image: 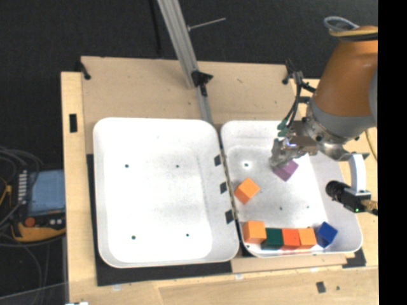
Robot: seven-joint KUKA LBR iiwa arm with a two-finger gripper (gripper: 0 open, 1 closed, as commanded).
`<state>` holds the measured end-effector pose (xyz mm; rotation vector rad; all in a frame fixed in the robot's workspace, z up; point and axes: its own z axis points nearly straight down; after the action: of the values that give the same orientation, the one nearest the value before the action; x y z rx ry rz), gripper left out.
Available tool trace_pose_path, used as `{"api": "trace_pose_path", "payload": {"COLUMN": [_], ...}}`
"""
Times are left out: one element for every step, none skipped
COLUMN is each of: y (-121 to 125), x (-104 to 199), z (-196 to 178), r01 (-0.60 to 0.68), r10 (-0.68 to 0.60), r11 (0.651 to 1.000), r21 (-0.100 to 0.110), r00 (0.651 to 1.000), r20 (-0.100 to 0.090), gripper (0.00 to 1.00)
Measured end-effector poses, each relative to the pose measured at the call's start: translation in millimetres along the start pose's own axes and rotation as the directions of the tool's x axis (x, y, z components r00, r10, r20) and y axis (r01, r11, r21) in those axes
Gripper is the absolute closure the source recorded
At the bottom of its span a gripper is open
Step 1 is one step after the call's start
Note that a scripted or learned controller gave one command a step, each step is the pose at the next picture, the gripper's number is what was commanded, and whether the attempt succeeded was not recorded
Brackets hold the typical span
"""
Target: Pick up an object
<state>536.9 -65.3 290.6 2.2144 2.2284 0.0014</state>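
Observation:
My gripper [283, 157] hangs over the upper middle of the right bin [346, 243], under the grey and orange arm [346, 81]. A purple block [287, 169] sits tilted between its fingertips, and the fingers are closed on it. Lower left of it, a loose orange block [247, 190] lies tilted on the bin floor. Along the bin's front wall runs a row of blocks: orange [255, 231], green [274, 237], red-orange [291, 237], orange [307, 236] and blue [326, 233].
The left bin [108, 138] lies beside the right one, the two rims meeting at a divider with black clips [224, 186]. A slanted metal pole [181, 37] rises behind the bins. A black fixture [343, 196] sits at the right bin's right side.

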Motion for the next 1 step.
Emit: {"api": "trace_pose_path", "payload": {"y": [-6.2], "x": [54.0], "z": [4.0], "r01": [0.001], "r10": [-0.001], "r11": [1.000], "r21": [0.001], "r00": [1.000], "r20": [0.000], "gripper": [1.00]}}
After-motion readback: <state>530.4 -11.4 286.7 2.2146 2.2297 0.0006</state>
